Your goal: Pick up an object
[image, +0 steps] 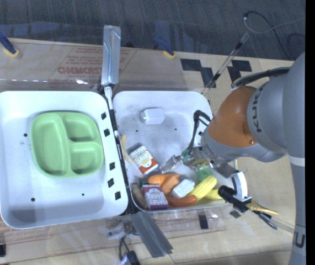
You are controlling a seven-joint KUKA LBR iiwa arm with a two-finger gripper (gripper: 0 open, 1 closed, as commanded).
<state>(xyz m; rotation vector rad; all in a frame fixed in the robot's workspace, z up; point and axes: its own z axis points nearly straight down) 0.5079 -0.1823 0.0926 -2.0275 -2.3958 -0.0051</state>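
The right bin point(163, 101) holds a heap of toy food at its front edge: an orange carrot point(164, 180), a white block point(183, 189), a yellow corn cob point(204, 187), a maroon box point(155, 197) and a red sausage point(182, 201). A small juice carton point(143, 159) lies to the left of the heap, and a white rounded piece point(153, 115) sits near the back wall. My gripper point(187, 160) hangs low in the right bin, just behind the heap and beside a green item point(202, 173). The orange wrist band point(231, 123) hides the bin's right side.
A green divided tray point(67, 143) lies in the left bin point(14, 192). A metal divider bar point(111, 54) stands between the bins at the back. Cables and a thin rod point(229, 59) cross the bench behind the arm.
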